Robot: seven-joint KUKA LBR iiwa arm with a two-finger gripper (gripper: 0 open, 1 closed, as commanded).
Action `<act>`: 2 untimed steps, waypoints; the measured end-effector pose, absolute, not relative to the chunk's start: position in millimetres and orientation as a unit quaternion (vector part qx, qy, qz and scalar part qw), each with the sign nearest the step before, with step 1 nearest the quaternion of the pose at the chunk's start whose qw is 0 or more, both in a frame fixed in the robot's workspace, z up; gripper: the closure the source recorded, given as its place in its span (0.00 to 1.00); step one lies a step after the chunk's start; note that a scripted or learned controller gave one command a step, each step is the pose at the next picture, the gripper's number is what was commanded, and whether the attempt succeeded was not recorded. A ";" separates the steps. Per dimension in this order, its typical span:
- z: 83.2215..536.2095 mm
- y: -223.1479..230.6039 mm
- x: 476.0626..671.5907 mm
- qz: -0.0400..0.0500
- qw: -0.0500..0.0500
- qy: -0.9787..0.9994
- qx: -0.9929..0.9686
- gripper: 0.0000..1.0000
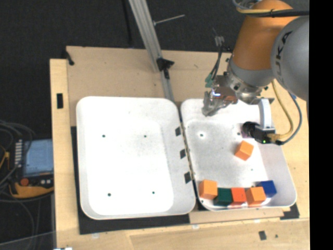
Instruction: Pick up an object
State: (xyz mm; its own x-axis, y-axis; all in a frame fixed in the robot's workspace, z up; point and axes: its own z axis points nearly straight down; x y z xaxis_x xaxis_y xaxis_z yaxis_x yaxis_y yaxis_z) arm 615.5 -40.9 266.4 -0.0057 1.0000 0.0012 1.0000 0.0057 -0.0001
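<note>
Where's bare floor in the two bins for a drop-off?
The left white bin is bare across its floor. The right white bin has free floor at its left-centre, between the gripper and the front row. Crowded: the front edge, from orange cube to blue cube; a lone orange cube sits right of centre.

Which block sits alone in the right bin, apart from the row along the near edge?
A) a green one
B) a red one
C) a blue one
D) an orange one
D: the lone orange block lies mid-bin in the right bin, apart from the row at the near rim, where the green block and blue block sit.
</note>
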 end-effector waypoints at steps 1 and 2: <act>255.8 3.0 598.3 0.000 0.000 -0.709 -0.705 1.00; 240.5 44.3 563.4 0.001 0.001 -0.709 -0.705 1.00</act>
